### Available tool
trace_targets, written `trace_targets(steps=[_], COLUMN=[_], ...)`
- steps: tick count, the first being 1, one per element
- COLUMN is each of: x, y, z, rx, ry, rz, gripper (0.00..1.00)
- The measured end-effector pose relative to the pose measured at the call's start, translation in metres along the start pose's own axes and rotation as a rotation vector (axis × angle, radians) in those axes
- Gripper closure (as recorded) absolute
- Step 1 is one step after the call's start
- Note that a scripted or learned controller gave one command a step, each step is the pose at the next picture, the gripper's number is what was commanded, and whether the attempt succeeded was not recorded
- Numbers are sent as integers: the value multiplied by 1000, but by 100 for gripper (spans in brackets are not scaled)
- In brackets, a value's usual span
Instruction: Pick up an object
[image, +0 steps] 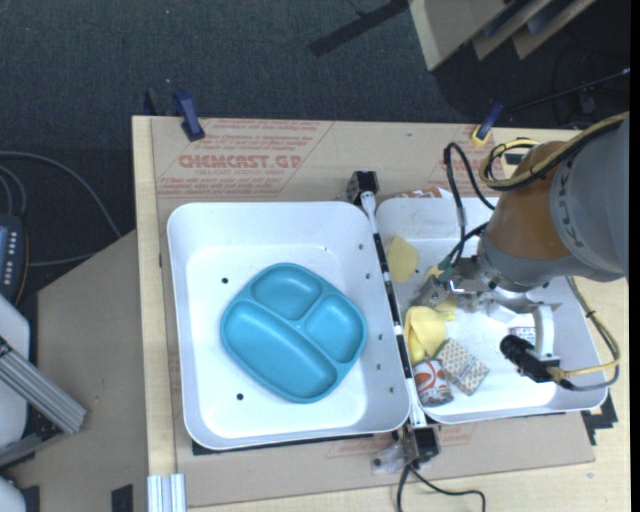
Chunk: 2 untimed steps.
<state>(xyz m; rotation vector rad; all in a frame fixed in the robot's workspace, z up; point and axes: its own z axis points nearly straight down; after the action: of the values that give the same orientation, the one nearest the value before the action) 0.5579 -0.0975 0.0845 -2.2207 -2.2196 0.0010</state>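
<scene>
RISK | gripper (447, 288) low in right bin (575, 395), jaw state impossible to tell; could clip yellow pieces (425, 328); patterned packet (462, 364) crowding alongside

Dk blue carpet (250, 60), wood bench (150, 330)

plate (292, 330) in left bin (190, 300)
</scene>
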Motion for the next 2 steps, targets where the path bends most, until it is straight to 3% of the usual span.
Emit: trace_targets(steps=[1,2], x=[3,4], y=[-41,-58], z=[0,0], rx=[0,0], ry=[0,0], rz=[0,0], gripper=[0,0])
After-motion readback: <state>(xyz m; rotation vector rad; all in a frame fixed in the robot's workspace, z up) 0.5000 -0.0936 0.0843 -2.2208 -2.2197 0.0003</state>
